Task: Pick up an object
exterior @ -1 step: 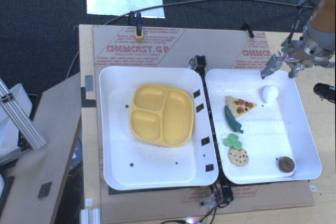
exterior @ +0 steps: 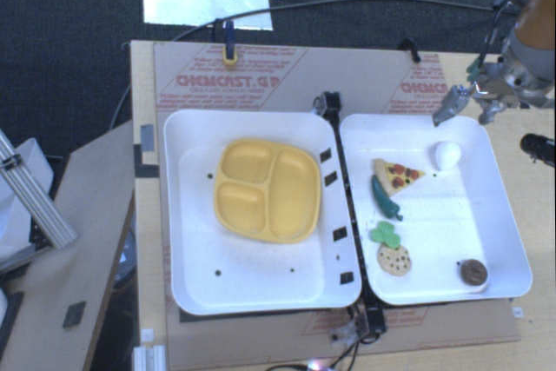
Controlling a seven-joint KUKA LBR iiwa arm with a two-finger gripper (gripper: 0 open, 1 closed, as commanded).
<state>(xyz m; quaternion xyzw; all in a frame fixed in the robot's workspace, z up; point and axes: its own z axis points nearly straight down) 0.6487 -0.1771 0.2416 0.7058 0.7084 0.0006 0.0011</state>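
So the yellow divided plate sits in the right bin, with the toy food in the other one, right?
Not quite. The camera view shows the yellow divided plate in the left bin; the toy food, like the pizza slice and cookie, lies in the right bin.

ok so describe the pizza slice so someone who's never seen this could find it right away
Start at the right white bin, the one without the yellow plate. In its upper left part lies the pizza slice, just left of the white ball and above the dark green pepper. It is the only triangular piece, tan with red spots.
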